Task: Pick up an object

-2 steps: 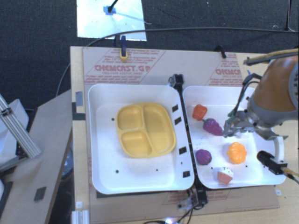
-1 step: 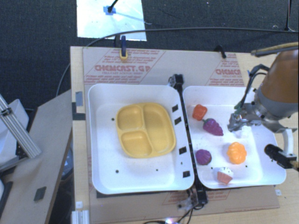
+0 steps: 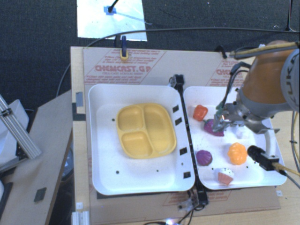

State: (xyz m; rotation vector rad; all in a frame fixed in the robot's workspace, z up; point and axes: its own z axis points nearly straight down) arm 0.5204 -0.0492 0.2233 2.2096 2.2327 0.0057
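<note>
While the claw (image 3: 219,123), its grip unclear, sits at a purple toy (image 3: 212,127), an orange pepper (image 3: 200,112) lies near.

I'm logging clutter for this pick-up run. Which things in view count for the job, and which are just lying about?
In play:
gripper, down at the purple toy in the right bin
orange pepper
purple ball
orange pumpkin
cupcake

Lying about:
yellow divided tray in the left bin
blue-and-yellow clamp
</note>
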